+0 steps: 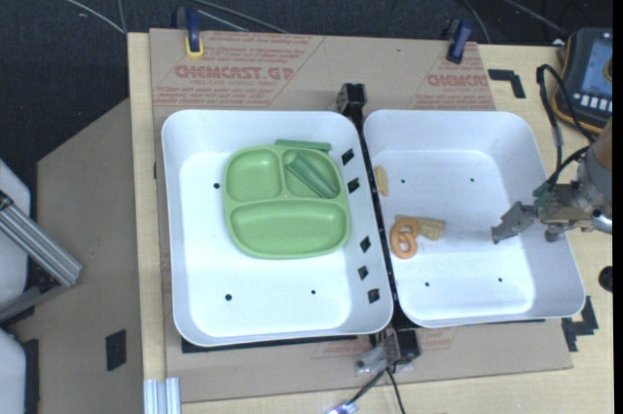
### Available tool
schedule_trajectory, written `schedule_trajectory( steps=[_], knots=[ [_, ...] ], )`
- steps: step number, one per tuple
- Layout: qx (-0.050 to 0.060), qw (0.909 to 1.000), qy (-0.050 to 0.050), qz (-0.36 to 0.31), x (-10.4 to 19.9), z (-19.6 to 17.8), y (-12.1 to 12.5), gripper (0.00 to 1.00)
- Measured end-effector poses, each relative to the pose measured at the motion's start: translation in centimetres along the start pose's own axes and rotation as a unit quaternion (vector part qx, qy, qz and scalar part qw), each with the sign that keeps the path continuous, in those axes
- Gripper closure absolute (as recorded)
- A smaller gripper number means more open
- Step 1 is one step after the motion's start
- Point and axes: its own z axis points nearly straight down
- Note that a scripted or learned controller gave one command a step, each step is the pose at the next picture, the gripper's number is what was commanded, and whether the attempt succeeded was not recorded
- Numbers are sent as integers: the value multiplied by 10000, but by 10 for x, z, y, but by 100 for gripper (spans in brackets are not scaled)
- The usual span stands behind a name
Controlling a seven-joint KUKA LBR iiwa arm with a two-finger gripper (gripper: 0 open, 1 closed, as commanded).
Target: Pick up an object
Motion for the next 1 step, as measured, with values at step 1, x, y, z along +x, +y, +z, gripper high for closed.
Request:
schedule_trajectory(
  steps=[1],
  knots=[
    [-65, 10000, -18, -21, 0, -6, 3, 0]
  ],
)
